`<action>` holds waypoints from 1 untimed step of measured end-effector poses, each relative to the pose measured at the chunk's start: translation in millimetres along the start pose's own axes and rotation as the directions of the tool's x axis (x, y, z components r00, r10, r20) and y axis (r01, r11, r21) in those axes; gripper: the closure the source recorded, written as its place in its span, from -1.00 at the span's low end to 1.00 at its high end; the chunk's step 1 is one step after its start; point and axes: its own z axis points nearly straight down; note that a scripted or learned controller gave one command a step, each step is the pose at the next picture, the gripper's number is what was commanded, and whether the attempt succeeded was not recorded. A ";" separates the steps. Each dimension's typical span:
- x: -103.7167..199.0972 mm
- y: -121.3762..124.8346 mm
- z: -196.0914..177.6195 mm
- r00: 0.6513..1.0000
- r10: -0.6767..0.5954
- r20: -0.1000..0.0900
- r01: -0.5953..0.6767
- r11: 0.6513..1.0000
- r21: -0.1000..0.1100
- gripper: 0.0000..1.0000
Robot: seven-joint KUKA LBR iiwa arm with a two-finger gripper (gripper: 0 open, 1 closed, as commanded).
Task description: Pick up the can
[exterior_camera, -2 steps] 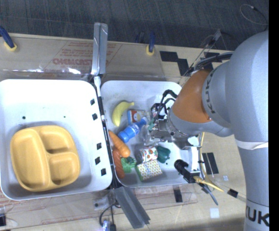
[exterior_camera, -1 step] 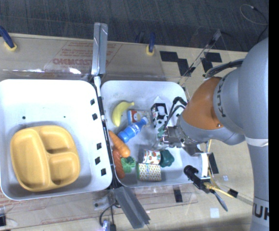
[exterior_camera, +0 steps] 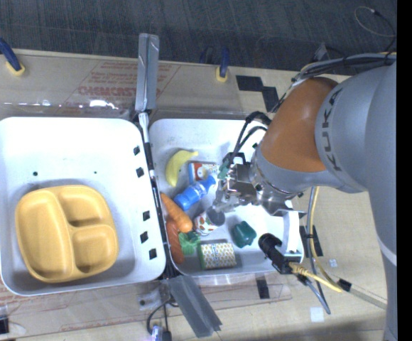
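Can [exterior_camera: 217, 254], lying on its side at the near edge of the right bin [exterior_camera: 192, 128] just beside the carrots [exterior_camera: 175, 220], requires the gripper [exterior_camera: 219, 206], finger state indeterminable, to descend squarely across its curved body.

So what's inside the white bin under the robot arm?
The right white bin holds a yellow banana, blue bottle, orange carrot, patterned can and teal cup. The grey arm covers the rest.
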 end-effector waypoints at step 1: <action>-0.2 0.0 0.0 1.000 0.000 0.000 0.000 1.000 0.000 -1.00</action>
